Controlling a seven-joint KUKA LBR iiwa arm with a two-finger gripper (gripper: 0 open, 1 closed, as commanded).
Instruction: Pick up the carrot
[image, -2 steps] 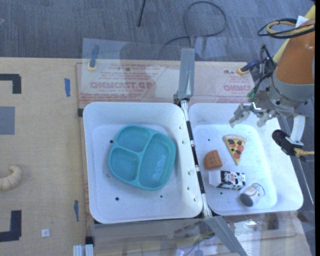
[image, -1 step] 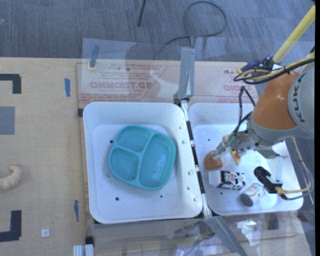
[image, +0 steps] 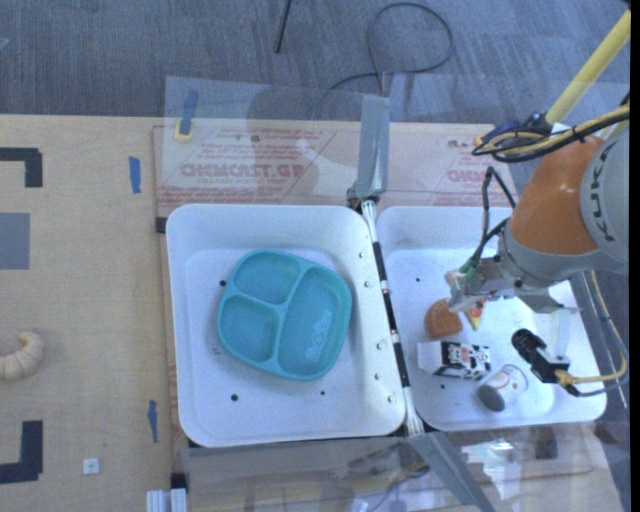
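Note:
In the right bin (image: 560, 405), my gripper (image: 470, 297) hangs low over the bin's left half. Just under it a small bright orange piece (image: 473, 318) peeks out; it looks like the carrot, and most of it is hidden by the gripper. A rounded orange-brown item (image: 442, 320) lies touching the gripper's left side. I cannot see whether anything is held.
A black-and-white small box (image: 455, 357) lies just below the gripper, and a grey-and-white cup-like object (image: 497, 388) sits near the bin's front wall. The left bin (image: 190, 260) holds a teal divided plate (image: 285, 313). A croissant-shaped toy (image: 20, 356) rests on the bench far left.

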